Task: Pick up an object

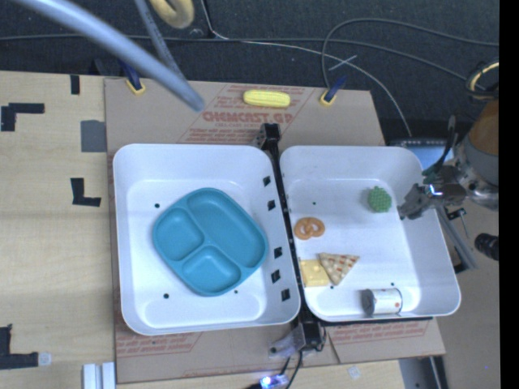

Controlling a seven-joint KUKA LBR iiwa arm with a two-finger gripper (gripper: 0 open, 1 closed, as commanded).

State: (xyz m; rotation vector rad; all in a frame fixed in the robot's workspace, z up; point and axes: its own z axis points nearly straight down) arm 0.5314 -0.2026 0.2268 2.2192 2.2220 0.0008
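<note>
Cardboard lies under two white bins; the right bin (pixel 422 241) holds a green broccoli piece (pixel 379 198), with the gripper (pixel 422 197) just beside it, grip unclear.

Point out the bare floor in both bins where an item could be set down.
Right bin: bare floor along the far wall, behind the pretzel and green ball. Its near half is crowded by the cheese, pizza slice and can. Left bin: the blue tray fills the middle, leaving only strips along the walls.
</note>
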